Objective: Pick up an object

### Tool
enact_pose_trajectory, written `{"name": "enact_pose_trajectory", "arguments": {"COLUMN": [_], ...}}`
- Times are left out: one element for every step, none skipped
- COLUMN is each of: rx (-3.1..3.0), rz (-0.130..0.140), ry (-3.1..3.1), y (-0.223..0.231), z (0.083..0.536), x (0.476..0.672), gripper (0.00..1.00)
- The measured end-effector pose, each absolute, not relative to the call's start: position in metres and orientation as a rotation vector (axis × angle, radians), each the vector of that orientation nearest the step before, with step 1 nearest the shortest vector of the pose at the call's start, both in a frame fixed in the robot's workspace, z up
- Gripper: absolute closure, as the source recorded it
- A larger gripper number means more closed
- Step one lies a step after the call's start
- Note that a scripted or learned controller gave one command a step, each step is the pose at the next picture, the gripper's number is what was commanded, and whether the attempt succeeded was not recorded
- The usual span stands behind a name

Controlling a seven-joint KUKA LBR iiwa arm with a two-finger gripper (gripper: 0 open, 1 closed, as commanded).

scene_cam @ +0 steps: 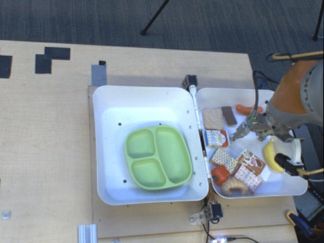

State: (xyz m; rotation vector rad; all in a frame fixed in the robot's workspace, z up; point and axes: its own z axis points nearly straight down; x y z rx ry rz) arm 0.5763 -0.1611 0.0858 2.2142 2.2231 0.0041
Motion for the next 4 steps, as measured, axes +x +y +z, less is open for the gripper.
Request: {"name": "enact_pose_trajectory", "arguments": {"rx": [2.216,2.211,2.209,2.214], "rz": [0.006,0.012,0.009,0.006], "ry": [2.219,2.217,2.213,2.226], "y": [-0.142,-0.142,-0.119,-0.043], "z": [0.087,0.098,0.088,0.185], "x": [0.517,0.519,0.505,0.508], "gripper": [0.0,1.0,1.0,1.0]}}
